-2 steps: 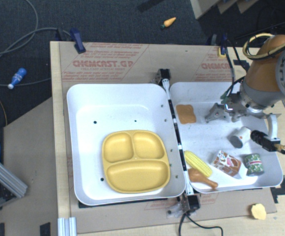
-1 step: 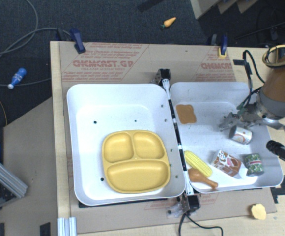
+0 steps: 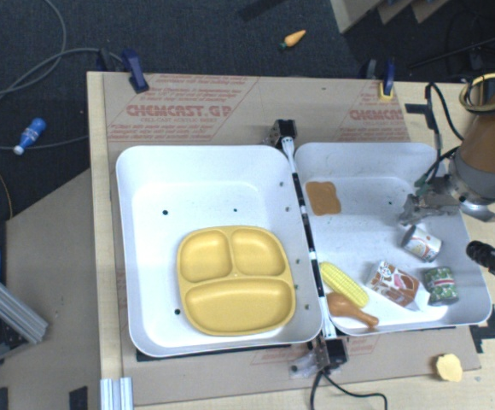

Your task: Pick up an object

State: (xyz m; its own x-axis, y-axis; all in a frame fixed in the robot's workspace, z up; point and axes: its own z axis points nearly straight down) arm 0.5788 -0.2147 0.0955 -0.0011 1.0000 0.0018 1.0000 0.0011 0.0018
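Note:
My gripper hangs low over the right bin, close to its right wall. Just below the fingertips lies a small silver can on its side, at or near contact. Nearer the front edge of that bin sit a red-and-white packet, a green packet, a yellow corn cob and an orange-brown drumstick. A flat brown square rests at the bin's back left.
The left bin holds a yellow divided plate. A black divider strip runs between the bins. On the bench outside lies a yellow piece at front right. Blue clamps grip the board's far edge.

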